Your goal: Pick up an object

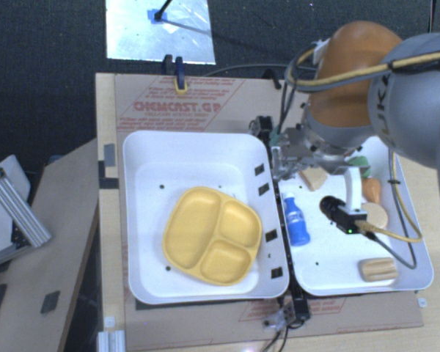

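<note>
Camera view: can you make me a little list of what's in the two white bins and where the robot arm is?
left bin: yellow divided plate
right bin: blue bottle lying near the middle divider; tan block at the front right corner; more small items partly hidden under the arm
arm: grey with an orange band, over the back of the right bin
gripper: low near the divider; fingers unclear
holding anything: cannot tell
</note>
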Robot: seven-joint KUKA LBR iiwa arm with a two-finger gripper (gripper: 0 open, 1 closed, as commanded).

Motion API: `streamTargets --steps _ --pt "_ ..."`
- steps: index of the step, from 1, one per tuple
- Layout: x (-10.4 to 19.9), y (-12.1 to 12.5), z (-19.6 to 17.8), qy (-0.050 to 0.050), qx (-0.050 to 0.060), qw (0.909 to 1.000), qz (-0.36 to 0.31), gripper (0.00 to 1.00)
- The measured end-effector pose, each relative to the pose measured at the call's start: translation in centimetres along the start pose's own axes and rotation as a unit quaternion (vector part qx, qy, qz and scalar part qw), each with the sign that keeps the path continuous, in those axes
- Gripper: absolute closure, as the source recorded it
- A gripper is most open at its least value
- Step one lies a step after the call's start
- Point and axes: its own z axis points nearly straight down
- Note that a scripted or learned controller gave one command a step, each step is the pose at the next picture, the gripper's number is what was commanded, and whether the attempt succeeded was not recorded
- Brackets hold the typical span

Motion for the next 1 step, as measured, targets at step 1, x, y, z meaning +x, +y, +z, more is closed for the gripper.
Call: streamTargets --steps 1 --pt "4.51 -0.97 1.5 0.0 0.0 1.0 0.0 1.0"
